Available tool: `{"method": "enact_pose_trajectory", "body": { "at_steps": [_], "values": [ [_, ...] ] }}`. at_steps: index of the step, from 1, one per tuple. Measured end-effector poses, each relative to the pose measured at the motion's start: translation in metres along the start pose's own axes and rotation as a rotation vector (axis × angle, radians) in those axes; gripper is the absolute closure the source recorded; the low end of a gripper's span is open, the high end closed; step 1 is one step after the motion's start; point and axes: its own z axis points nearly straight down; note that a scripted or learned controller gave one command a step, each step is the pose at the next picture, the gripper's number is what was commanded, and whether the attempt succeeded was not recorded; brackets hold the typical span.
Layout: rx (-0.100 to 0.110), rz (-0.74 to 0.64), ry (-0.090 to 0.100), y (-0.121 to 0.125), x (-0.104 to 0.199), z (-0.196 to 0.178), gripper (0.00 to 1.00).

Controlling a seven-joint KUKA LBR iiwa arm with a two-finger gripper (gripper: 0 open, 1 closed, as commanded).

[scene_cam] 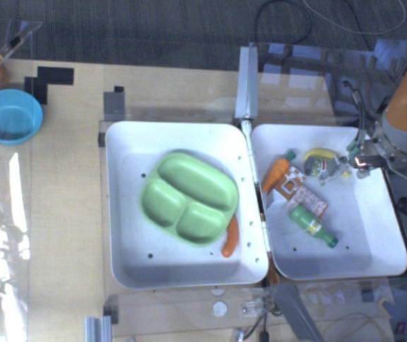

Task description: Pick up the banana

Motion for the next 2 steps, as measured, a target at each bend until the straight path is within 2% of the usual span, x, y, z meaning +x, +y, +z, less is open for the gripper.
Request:
{"method": "enact_pose_trajectory", "body": {
  "at_steps": [1,2],
  "values": [
    [-0.002,0.027,-0.001,0.055,-0.022,0.002,0.00],
    [-0.002,-0.089,-0.002,0.100,-0.049,0.089,0.00]
  ]
}}
